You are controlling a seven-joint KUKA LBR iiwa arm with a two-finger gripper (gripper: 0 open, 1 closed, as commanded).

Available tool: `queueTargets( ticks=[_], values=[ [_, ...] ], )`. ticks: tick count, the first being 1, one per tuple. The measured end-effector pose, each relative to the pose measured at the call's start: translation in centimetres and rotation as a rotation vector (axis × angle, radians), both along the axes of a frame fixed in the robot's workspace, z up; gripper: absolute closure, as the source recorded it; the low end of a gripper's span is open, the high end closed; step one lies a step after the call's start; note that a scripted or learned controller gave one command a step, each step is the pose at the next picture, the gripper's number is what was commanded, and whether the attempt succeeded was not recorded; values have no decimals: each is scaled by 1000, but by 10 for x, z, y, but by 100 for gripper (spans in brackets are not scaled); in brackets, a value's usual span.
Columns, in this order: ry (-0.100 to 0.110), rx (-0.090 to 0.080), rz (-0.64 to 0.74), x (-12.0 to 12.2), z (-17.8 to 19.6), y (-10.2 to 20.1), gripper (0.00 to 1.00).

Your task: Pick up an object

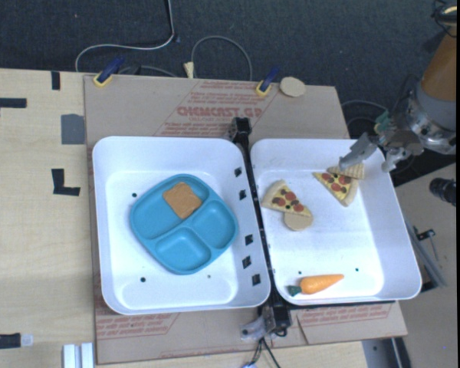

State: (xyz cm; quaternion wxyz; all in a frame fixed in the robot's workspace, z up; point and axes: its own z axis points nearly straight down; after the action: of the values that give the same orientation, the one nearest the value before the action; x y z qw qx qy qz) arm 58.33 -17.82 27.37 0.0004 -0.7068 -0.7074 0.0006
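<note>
In the right bin (pixel 383 228): we see the gripper (pixel 358 159) low over the far corner, reaching in from the right.
Gripper state: we cannot tell whether it is released or clenched; nothing shows as held.
Nearest thing: a pizza slice (pixel 339 185) lies just beside and below the gripper, seemingly touching it at the crust end.
Further out: a second pizza slice (pixel 286 200) lies to the gripper's left, a carrot (pixel 319 284) well apart toward the near wall.
Other bin: a blue tray (pixel 185 240) with a toast piece (pixel 182 200) on it, far left of the gripper.
Handling: we judge the slice a light, stiff toy, flat and thin, likely to slide on the smooth white floor.
Where to hold: across the narrow width near the crust, where it looks thickest.
Risk: fingers may skid off the flat top.
</note>
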Motion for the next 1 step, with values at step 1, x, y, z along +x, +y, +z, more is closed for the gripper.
queueTargets(
  ticks=[1],
  values=[
    [12,5,5,14,-135,59,0]
  ],
)
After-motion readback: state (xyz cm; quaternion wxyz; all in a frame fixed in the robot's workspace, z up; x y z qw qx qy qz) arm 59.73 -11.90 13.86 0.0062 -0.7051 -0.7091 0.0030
